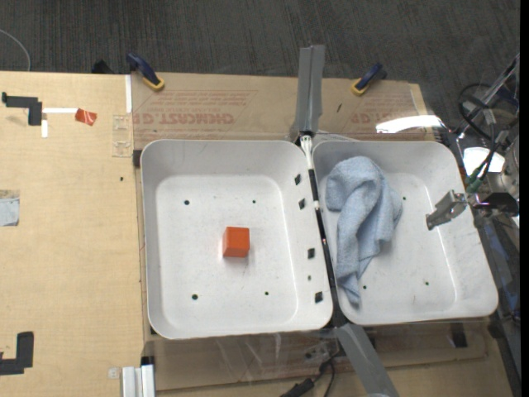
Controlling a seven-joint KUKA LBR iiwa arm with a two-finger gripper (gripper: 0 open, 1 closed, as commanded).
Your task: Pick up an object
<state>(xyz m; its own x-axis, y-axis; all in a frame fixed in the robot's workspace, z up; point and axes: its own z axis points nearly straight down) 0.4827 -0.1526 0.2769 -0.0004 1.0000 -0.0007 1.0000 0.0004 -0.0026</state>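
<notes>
1. Looking down on the bench, I see two candidates: an orange block [236, 242] in the left bin [165, 304] and a pale blue cloth [359, 213] in the right bin [463, 300].
2. The gripper [445, 211] hangs over the right bin, near its right wall, well apart from the cloth. From this angle I cannot tell how it is set, and I see nothing in it.
3. The cloth lies bunched along the left wall of its bin, running from the far left corner toward the near left corner. I judge it soft, light and floppy; it will sag and drape when lifted, so a pinch needs to bite a thick fold.
4. The best hold, to my eye, is the raised hump near the far end, where the folds pile highest.
5. The block sits alone near the middle of the left bin floor, slightly toward the near edge. It looks rigid, small and light, with flat faces; I would close on two opposite sides.
6. The cloth is closer to the gripper, so I lean that way.
</notes>
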